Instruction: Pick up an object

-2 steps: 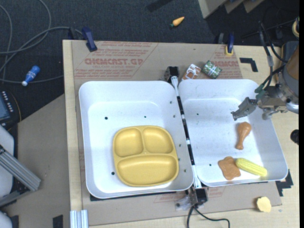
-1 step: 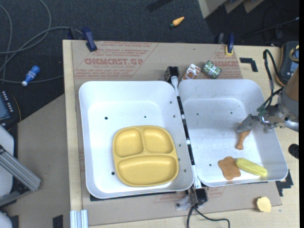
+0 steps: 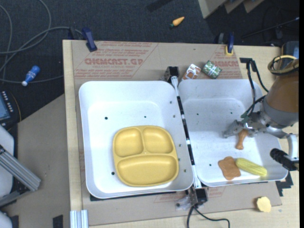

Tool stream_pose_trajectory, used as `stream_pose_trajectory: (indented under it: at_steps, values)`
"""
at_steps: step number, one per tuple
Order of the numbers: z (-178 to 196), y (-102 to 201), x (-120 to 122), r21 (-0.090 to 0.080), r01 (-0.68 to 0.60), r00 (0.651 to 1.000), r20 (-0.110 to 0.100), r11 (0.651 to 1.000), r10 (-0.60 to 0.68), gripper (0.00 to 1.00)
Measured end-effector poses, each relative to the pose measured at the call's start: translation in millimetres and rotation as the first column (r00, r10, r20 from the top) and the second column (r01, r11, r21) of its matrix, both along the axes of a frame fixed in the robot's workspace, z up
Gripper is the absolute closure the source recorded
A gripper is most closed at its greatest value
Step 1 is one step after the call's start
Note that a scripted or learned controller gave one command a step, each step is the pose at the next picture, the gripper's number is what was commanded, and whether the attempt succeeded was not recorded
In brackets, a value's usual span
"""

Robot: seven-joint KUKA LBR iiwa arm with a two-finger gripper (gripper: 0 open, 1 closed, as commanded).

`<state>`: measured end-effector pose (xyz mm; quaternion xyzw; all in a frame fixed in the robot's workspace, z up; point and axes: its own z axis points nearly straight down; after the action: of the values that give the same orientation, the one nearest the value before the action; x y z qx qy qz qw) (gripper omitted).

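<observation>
In the right bin [image 3: 213,103], my gripper [image 3: 236,128] hangs low near the right wall, reaching in from the arm with its orange band [image 3: 285,96]. A small orange-brown stick-shaped piece [image 3: 242,139] lies right beneath the gripper's tip, touching or nearly touching it; I cannot make out whether it is gripped. Toward the bin's front lie a flat brown cookie-like piece [image 3: 229,167] and a yellow corn cob [image 3: 251,166], side by side. In the left bin [image 3: 95,108] sits a yellow divided plate [image 3: 145,155].
Behind the bins on the cardboard bench top sit a small red-and-white item [image 3: 192,71] and a green can [image 3: 212,69]. Blue clamps [image 3: 89,39] hold the board's back edge. A yellow lump [image 3: 263,204] lies outside the right bin's front corner. Cables run along the arm.
</observation>
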<state>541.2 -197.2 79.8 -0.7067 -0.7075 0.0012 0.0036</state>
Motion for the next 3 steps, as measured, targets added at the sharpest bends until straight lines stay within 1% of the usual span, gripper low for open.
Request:
stream_pose_trajectory:
  at_steps: [1,2,3]
  values:
    - [15,-1,1,-0.004,0.002,1.000,0.009,1.000,-0.002,1.00]
    - [4,29,35,-0.004,-0.003,1.000,0.011,1.000,0.003,1.00]
    - [124,84,52,-0.004,-0.007,1.000,0.021,1.000,0.007,1.00]
